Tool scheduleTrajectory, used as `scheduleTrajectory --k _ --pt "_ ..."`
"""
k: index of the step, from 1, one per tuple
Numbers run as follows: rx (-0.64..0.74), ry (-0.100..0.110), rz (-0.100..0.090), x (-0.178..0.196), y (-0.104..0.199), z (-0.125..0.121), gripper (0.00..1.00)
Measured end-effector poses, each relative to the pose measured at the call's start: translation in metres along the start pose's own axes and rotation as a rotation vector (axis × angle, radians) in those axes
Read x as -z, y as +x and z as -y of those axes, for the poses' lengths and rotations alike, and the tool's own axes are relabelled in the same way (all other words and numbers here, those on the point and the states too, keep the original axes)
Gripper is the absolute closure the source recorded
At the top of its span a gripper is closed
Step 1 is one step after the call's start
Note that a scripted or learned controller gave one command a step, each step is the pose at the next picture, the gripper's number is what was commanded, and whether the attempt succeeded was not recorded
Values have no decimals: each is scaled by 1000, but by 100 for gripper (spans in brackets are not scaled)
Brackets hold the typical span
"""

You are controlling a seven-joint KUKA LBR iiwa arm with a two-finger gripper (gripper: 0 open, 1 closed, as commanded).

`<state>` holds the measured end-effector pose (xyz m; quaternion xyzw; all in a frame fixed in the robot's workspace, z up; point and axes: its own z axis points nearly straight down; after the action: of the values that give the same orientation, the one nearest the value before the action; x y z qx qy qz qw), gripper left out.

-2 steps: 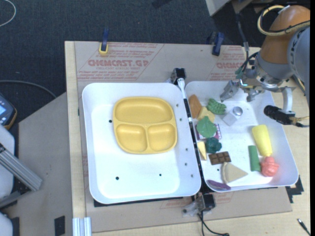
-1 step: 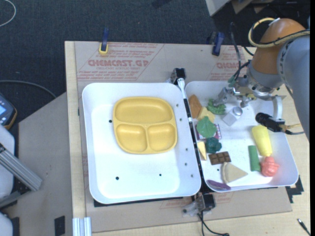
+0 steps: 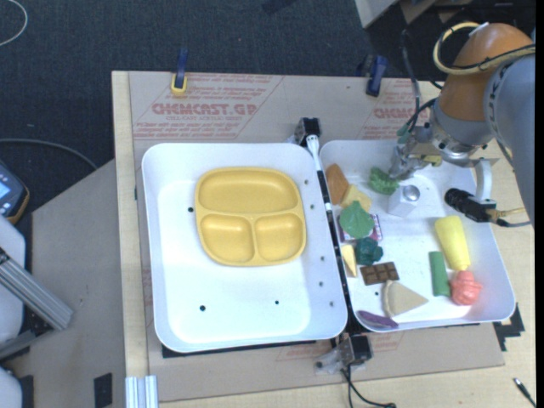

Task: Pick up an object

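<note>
Pincer is low over the far end of the right bin, arm entering from the right; cannot tell whether it is open or closed, and nothing visibly sits in its grip. Just to its left, touching or almost touching, lies a green leafy piece, the closest candidate to pick. A small silvery round thing sits just below the pincer. Further left, by the bin's left wall: an orange-brown piece, a pale yellow piece, a green lump, a dark teal piece, a yellow wedge. Toward the near end: a brown chocolate bar, a cream wedge, a purple piece. Right side: a yellow block, a green stick, a pink lump. The left bin holds a yellow divided tray.
</note>
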<state>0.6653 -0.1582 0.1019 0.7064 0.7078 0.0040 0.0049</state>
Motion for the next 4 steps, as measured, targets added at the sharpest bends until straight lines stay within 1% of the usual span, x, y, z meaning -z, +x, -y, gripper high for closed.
scheduleTrajectory --k 1,2,3,4 --pt "-1 5 1 44 -4 -3 100" --pt "-1 5 2 106 2 0 100" --pt "-1 6 1 125 1 -1 100" --pt "-1 16 -3 127 28 38 100"
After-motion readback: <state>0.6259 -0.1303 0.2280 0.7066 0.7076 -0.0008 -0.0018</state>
